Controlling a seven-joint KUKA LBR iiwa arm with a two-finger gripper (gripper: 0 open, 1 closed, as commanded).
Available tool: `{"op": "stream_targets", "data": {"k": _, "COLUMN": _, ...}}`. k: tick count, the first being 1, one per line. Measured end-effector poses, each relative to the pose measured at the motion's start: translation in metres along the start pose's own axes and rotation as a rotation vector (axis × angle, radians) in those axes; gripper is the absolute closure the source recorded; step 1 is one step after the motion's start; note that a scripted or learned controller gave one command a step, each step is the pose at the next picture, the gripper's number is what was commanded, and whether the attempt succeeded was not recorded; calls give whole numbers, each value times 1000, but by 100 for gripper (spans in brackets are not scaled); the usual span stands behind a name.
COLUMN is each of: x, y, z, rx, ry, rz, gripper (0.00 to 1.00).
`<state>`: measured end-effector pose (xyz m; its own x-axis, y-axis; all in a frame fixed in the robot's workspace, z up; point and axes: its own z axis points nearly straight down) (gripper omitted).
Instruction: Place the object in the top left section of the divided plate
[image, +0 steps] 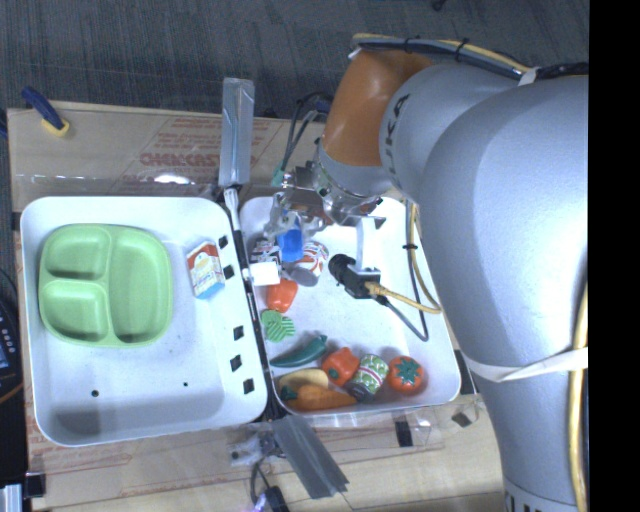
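- The claw (290, 228) hangs over the right white bin (440, 372), centre frame; whether it grips anything, I cannot tell.
- The small blue plastic object (291, 244) beneath looks light, stiff; best pinched across its sides.
- The green divided plastic plate (104, 284) waits left.

Cardboard sheet (180, 150) behind left bin: faint red print, large letters, roughly "CHEC…", rest too washed out to read. Smaller red lines above it, illegible. Small carton (205, 270) in left bin beside green divided plate (105, 285): red-and-white label, lettering too small to read. No other readable text, numbers or signs.
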<state>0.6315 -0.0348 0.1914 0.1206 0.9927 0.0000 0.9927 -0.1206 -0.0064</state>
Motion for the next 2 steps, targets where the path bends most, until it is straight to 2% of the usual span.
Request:
{"op": "stream_targets", "data": {"k": 1, "x": 65, "y": -33, "z": 1, "rx": 1, "ry": -1, "rz": -279, "gripper": 100}}
{"op": "stream_targets", "data": {"k": 2, "x": 124, "y": -27, "z": 83, "rx": -7, "ry": -2, "rz": -360, "gripper": 100}}
